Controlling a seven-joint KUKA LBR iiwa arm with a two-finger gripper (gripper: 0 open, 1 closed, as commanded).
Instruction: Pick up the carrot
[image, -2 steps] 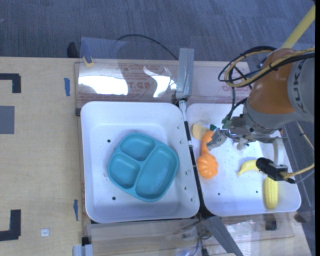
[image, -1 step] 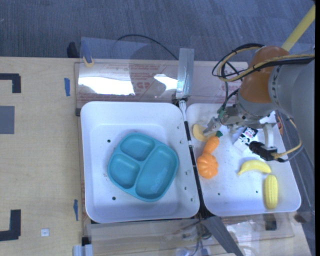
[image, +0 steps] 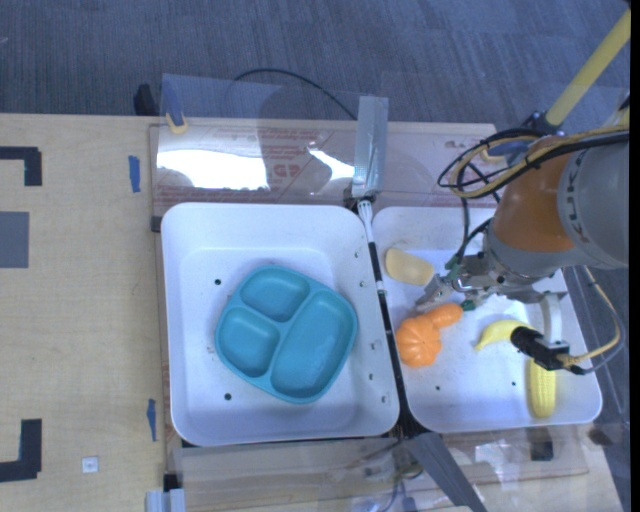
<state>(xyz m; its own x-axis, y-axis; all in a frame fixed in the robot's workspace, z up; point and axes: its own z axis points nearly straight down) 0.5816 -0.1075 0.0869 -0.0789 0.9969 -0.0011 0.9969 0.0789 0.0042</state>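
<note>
Beside the bins' shared wall, in the right bin, a smooth orange carrot touches a rounded pumpkin; the gripper hovers above, its opening hard to judge.

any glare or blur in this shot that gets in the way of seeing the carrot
Camera view: strong glare on the clear panel behind the bins, none on the carrot, which is sharp and evenly lit beside the orange pumpkin; the gripper casts soft shadow on the right bin.

Single fixed overhead view, slanting down on both bins
</note>
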